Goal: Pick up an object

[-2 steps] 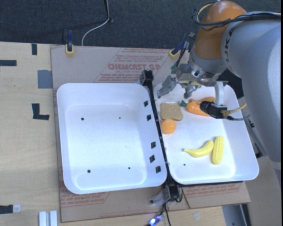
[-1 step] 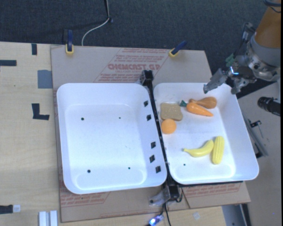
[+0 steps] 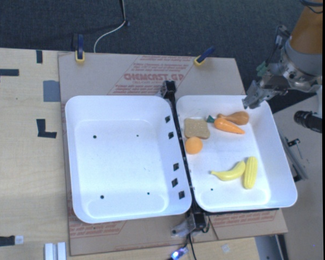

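Approach step, nothing picked yet: jaws (image 3: 253, 101) hang over far right corner of right bin (image 3: 279, 161), open/shut can't tell, w/ carrot (image 3: 228, 125) just beside, so next move, I judge, is to drop over carrot & close on it.

Wooden bench (image 3: 21, 161) under cardboard sheet (image 3: 146, 77) bearing two white bins (image 3: 76, 145).

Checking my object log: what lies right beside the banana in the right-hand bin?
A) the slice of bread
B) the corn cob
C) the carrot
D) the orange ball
B: the corn cob lies against the right end of the banana, while the carrot, bread and orange ball sit farther up the right bin.
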Robot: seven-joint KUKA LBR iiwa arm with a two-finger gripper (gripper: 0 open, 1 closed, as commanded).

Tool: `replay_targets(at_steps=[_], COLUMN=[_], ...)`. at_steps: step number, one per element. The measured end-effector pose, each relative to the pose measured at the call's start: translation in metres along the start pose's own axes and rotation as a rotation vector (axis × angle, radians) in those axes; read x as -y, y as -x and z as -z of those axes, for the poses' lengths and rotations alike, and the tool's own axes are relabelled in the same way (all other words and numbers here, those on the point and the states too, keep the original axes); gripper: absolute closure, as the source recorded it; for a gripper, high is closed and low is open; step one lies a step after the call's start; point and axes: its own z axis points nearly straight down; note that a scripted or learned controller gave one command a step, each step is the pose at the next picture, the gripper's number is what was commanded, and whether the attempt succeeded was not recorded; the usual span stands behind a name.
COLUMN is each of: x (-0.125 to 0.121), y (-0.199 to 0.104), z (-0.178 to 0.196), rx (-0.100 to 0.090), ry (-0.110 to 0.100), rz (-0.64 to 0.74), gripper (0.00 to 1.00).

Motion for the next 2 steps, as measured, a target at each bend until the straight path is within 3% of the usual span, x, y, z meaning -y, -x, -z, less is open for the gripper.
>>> replay_targets(at_steps=[1,2], x=[0.007,-0.009], y=[-0.066,-0.109], z=[0.056,0.1], rx=[-0.004,-0.003], ry=[0.005,0.004], rz=[0.007,0.006], gripper=[1.0,1.0])
